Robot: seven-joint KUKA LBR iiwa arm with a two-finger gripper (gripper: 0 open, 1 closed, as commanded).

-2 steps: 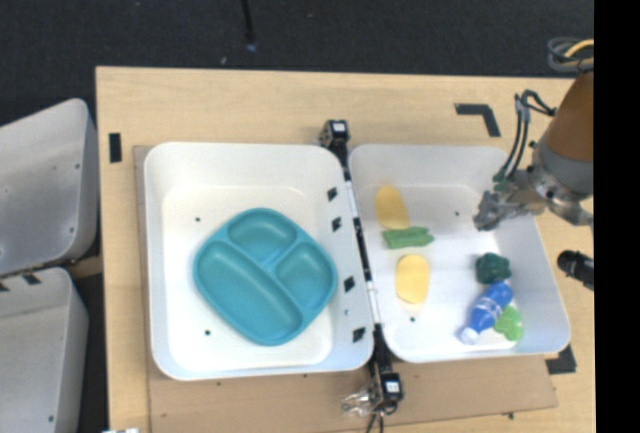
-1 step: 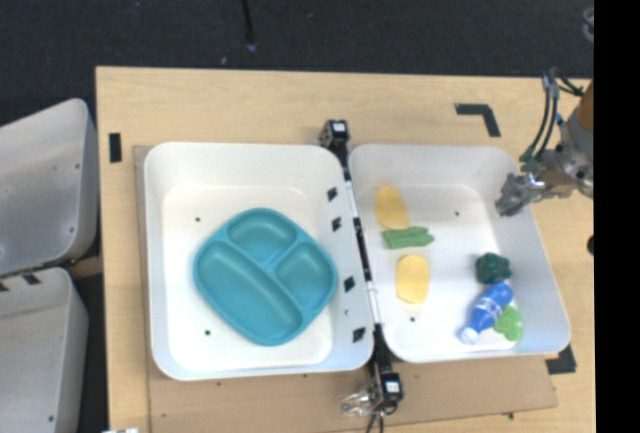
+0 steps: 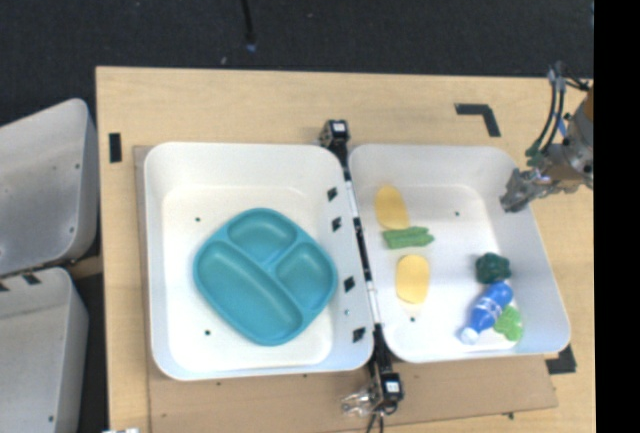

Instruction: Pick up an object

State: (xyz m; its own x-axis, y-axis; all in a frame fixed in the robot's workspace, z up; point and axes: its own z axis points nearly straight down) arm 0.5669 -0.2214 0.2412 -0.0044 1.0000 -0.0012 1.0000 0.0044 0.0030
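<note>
On the left, the left bin (image 3: 160,221) holds a teal divided plate (image 3: 264,275), lying flat and turned at a slant, well apart from anything the arm is near. It looks too broad for a two-finger pinch, so the likelier targets are in the right bin (image 3: 455,176).

Moving right past the divider between the bins, three pieces lie in a short column near that bin's left wall: a yellow oval piece (image 3: 391,207) at the top, a green bean-like piece (image 3: 408,238) just below it with its long axis running across the view, and a second yellow piece (image 3: 412,278) under that, its long axis running roughly up and down the view.

Further right, toward the near right corner, a dark green lump (image 3: 491,268) sits just above a blue and white bottle-shaped toy (image 3: 486,312), which lies tilted, with a light green piece (image 3: 510,325) touching its right side.

At the far right, the gripper (image 3: 518,192) hangs over the right bin's upper right rim; whether it is spread or closed cannot be told, and nothing is seen held in it.

The relation that matters: every object lies down and to the left of the gripper in the view. The dark green lump is nearest, almost straight below it; the yellow column is farther, across the bin floor.
</note>
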